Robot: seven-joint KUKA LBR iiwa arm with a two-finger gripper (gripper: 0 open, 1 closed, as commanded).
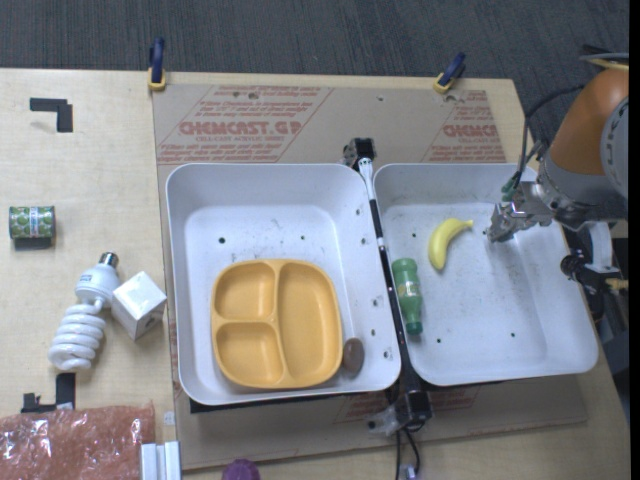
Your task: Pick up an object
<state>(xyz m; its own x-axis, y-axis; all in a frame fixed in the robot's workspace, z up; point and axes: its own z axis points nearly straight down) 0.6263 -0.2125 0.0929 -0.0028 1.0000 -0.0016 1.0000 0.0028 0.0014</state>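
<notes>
A yellow banana (447, 241) lies in the upper left part of the right bin (520, 353). A green bottle (406, 294) lies along that bin's left wall. My gripper (500, 230) hangs at the bin's upper right, just right of the banana and apart from it. No object sits at its tip. The grey arm with its orange band (585, 133) comes in from the right edge.
The left bin (190, 268) holds a yellow divided plate (277, 323) and a small brown object (353, 355) by its right wall. On the bench to the left lie a spiral light bulb (82, 318), a white cube (139, 304) and a green can (32, 224).
</notes>
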